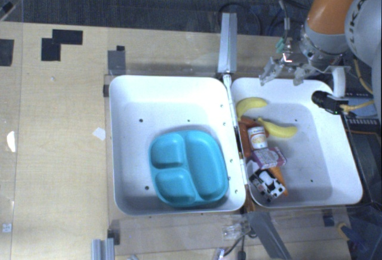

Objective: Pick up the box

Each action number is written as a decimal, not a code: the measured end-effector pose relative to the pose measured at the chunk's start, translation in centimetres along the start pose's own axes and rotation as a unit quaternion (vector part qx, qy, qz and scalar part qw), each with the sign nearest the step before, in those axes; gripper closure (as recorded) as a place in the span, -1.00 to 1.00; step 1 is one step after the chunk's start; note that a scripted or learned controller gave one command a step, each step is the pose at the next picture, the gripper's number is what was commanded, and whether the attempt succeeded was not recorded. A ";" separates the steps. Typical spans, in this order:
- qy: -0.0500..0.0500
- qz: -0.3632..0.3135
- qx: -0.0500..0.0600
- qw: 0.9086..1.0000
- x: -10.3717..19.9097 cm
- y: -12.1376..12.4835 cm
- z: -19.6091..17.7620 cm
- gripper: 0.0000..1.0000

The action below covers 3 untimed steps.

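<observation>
The gripper [282,73] is seen at the upper right of the camera view, above the far rim of the right bin [322,184], with the grey and orange arm [343,5] behind it. Its two fingers [267,76] are spread apart and released, and nothing is seen between them.

The box [268,183], dark with white and orange markings, is found well below the fingers, near the lower left corner of the right bin, close to the wall that divides the two bins. It is well apart from the fingers and is not touched by them.

Between the fingers and the box, several things are laid along the left side of the same bin. A banana [263,113] lies nearest below the fingers. A small bottle [258,136] with a white label is placed just under the banana, and a purple packet [268,157] is seen beneath it, just above the box.

Further to the left of the fingers and lower down, a blue divided tray [188,167] rests in the left bin [134,110]. Both bins are carried by the pale wooden worktop [54,151].
</observation>
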<state>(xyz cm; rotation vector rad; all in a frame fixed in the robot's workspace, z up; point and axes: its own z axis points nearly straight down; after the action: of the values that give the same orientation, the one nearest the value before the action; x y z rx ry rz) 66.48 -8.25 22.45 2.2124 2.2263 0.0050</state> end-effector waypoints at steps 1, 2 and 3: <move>-0.001 0.016 0.001 1.000 -4.1 -1.0 12.7 -1.00; -0.001 0.046 -0.001 0.999 -11.1 -1.1 13.7 -1.00; -0.002 0.044 -0.005 0.999 -11.0 -0.8 12.4 1.00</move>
<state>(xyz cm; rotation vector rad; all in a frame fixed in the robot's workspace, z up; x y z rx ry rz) 65.83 -19.27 10.08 2.3009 2.1199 0.0135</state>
